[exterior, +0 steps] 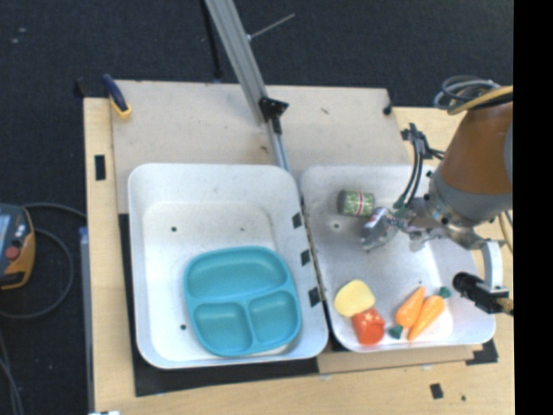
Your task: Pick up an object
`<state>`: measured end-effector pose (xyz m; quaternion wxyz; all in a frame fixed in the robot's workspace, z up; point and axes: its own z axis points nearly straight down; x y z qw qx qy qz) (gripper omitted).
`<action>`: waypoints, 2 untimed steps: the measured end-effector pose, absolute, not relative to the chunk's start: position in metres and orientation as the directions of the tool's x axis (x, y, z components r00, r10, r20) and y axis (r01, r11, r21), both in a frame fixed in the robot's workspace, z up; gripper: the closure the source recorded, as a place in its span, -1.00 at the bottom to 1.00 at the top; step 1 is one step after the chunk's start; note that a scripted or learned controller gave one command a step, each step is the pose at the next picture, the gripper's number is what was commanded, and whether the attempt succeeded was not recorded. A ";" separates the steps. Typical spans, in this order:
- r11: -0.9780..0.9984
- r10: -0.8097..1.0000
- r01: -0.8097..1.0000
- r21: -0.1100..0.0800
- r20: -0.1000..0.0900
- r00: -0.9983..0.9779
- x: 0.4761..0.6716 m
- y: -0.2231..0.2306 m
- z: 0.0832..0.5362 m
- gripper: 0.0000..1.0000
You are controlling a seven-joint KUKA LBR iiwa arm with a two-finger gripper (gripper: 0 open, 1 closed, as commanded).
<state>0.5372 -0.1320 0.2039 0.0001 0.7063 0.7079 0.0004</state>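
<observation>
My gripper hangs over the middle of the right bin, its metal fingers pointing left with nothing visible between them. A small green can lies on its side just above and to the left of the fingertips. Near the bin's front lie a yellow rounded piece, a red pepper-like toy and two orange carrots. The arm's grey and orange body covers the bin's right side.
The left bin holds a blue three-compartment plate. A metal rail slants from the top down to the gap between the bins. A black fitting sits at the right bin's right edge.
</observation>
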 end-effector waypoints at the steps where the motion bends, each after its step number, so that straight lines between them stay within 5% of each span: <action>1: 0.000 1.000 1.000 -0.004 -0.001 0.000 0.533 -0.130 0.152 -1.00; 2: -0.001 1.000 1.000 0.001 -0.002 0.001 0.533 -0.131 0.101 -1.00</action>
